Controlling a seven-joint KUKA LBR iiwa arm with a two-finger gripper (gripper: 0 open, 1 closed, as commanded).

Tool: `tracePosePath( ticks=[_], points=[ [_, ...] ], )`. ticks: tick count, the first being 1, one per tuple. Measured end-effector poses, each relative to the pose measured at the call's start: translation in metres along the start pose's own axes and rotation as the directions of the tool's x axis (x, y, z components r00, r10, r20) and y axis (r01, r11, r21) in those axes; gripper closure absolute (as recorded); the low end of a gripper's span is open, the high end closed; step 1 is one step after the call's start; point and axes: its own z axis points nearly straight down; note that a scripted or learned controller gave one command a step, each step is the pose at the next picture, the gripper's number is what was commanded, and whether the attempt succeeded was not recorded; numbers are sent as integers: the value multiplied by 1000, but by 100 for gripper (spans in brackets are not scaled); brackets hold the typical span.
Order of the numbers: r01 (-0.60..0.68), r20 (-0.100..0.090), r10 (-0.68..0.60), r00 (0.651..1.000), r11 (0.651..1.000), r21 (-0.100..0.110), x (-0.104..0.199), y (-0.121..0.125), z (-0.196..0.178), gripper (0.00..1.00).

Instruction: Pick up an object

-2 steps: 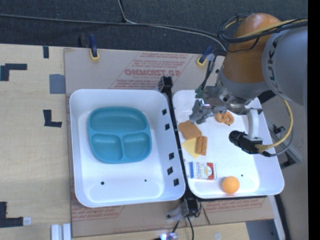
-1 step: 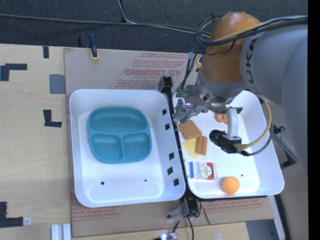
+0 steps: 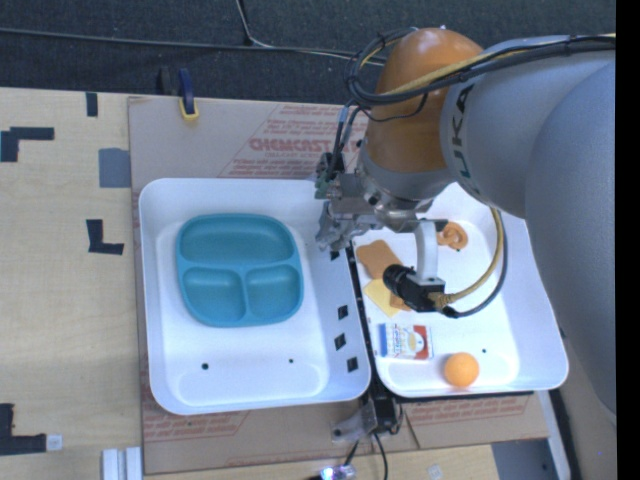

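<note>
While the gripper [image 3: 338,230], its grip state impossible to tell, hangs at the right bin's [image 3: 530,298] left wall, the yellow slice [image 3: 381,295] lies just beside it toward the front edge.

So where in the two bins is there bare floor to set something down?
Left bin: bare strip between the blue tray and the near rim. Right bin: bare floor right of the orange ball. It is crowded around the tool.

One camera looks down at a slant from above the bench [image 3: 60,268]. Both bins [image 3: 160,298] fit in frame.
</note>
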Motion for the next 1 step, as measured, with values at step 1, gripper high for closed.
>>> tracePosePath(
  ticks=[1],
  points=[
    [-3, 1, 3, 1000, 1000, 0, -2, 0, 0, 0]
  ],
)
